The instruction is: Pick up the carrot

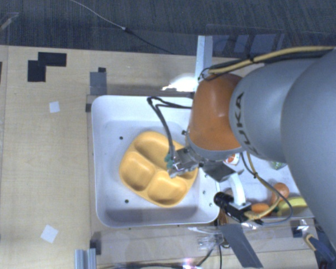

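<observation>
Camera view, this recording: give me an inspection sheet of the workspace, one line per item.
Surface: wooden bench bearing a left white bin; the right bin is mostly covered by the arm.
Job's things: an orange piece right of the divider may be the carrot; too hidden to confirm.
Clutter: large yellow lumpy item in the left bin; small brown and yellow-green bits in the right.
Grippers: claw over the yellow item's right edge.
Cables: black cable looping to the wrist; thin wire across the floor.
Surroundings: dark carpet, black markers on the bench.
</observation>
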Available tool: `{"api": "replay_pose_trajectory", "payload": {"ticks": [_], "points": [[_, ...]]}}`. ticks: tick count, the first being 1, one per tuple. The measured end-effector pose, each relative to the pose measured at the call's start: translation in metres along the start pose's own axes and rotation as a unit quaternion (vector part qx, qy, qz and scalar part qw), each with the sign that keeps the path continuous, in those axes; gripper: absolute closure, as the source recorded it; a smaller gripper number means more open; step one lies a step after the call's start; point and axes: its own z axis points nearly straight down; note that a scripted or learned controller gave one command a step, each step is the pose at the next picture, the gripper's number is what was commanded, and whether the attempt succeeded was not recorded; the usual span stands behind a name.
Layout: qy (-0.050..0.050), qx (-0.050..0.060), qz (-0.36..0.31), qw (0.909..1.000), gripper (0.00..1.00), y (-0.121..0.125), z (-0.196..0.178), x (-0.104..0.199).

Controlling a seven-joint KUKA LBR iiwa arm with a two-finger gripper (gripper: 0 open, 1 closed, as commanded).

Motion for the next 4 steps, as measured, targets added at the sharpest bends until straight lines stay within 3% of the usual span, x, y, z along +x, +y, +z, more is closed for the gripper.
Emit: {"api": "replay_pose_trajectory", "payload": {"ticks": [1, 2, 3, 4], "points": [[-0.003, -0.006, 0.006, 1.0000, 1.00, -0.054, -0.013, -0.135], [-0.001, -0.005, 0.003, 1.0000, 0.00, -0.053, -0.012, -0.131], [-0.001, -0.007, 0.206, 0.9785, 0.00, -0.071, -0.112, -0.198], [0.001, -0.001, 0.385, 0.9230, 0.00, -0.078, 0.070, -0.213]]}}
